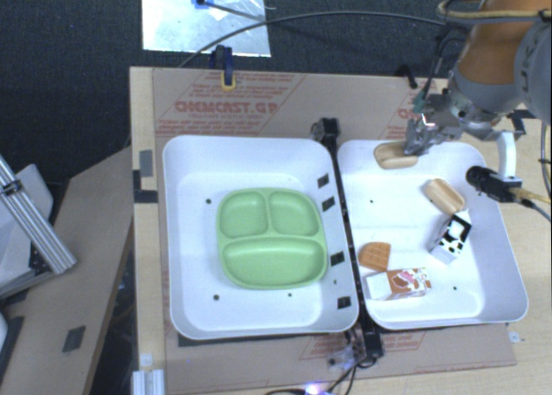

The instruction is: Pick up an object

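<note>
My gripper [420,141] hangs low over the far edge of the right bin [496,277]. Right under it and slightly to its left lies a flat tan piece [393,157], resting against the bin's far rim. The gripper's tip meets the right end of that piece. Further into the same bin are a tan oval bread-like piece [443,196], a black-and-white box [450,239], an orange cracker [374,255] and a red-and-white packet [399,283].
The left bin [194,212] bears a green divided plate [271,238]. A black divider with clips [338,212] runs between the two bins. A blue clamp [225,64] stands on the brown board behind the bins.
</note>
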Available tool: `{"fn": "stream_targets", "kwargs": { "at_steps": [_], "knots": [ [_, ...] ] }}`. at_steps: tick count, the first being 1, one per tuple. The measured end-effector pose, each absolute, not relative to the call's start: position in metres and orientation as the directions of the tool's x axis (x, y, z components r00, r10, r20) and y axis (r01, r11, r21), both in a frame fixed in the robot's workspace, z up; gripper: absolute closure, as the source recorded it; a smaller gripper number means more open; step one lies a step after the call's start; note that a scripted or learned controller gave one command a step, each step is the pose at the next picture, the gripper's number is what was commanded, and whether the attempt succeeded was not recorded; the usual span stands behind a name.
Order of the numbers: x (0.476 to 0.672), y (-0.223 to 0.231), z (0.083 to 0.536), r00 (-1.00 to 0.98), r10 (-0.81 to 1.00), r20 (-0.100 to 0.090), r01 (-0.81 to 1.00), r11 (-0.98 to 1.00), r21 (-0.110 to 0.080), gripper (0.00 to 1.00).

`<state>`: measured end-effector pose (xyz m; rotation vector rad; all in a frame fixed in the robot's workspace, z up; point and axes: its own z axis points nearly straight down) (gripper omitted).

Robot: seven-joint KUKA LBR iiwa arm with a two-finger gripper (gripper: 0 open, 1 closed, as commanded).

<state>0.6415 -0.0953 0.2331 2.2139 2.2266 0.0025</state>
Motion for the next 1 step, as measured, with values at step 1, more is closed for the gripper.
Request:
{"fn": "stream_targets", "kwargs": {
  "at_steps": [1],
  "knots": [
    [0.6161, -0.0389, 0.2272, -0.008, 1.0, 0.001, 1.0, 0.008, -0.001, 1.0]
  ]
}}
